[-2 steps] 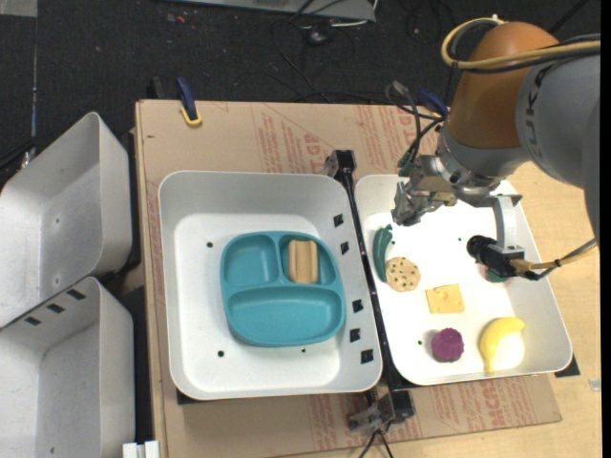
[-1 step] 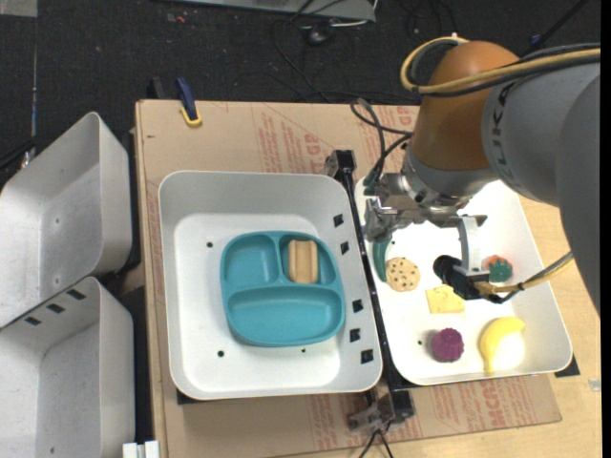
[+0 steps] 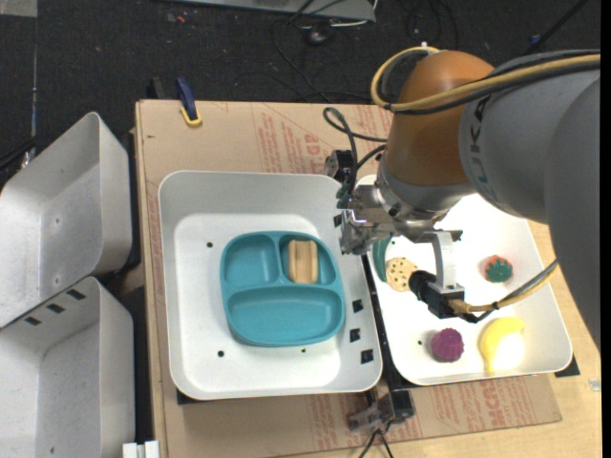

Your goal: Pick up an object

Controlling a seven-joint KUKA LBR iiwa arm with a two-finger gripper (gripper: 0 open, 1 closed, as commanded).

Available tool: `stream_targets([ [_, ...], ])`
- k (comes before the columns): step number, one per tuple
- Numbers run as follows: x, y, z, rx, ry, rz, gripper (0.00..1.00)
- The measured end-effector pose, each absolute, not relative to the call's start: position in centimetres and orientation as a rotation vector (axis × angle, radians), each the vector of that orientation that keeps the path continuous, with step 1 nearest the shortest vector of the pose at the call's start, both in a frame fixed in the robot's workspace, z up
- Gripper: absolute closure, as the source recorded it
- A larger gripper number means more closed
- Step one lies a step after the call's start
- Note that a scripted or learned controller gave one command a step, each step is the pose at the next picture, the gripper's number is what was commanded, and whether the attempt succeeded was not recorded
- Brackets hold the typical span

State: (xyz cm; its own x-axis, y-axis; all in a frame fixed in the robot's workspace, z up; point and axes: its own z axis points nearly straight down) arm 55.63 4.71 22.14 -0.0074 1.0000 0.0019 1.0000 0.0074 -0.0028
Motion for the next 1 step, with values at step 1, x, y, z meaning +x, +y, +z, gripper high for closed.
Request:
stream_targets([
  [1, 54.39, 9.62, 23.37, -2.213, -2.230, -0.002, 1.00],
])
